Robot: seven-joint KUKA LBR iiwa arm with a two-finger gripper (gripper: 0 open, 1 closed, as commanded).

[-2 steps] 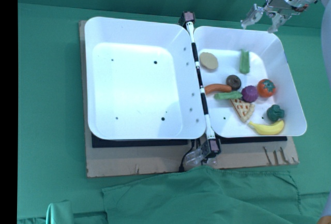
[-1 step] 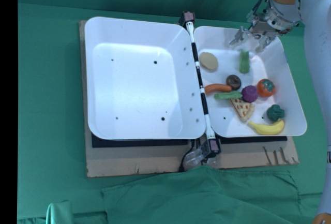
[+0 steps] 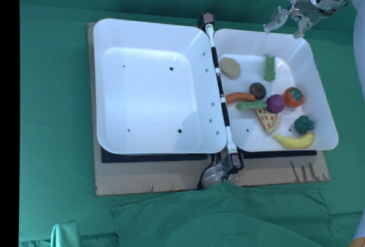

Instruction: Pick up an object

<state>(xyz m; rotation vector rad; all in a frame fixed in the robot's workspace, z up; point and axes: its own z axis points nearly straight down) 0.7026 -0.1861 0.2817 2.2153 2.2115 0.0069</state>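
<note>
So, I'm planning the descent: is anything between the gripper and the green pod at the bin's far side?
Nothing visible. The open gripper hovers above the bin's far rim; the pod lies apart from the other toys.

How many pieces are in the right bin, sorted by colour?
Right bin, by colour:
Green: 3 (long pod, small cucumber, broccoli)
Orange or red: 2 (carrot, tomato)
Yellow or tan: 3 (banana, potato, pizza slice)
Purple: 1
Dark brown: 1
Total: 10
</note>
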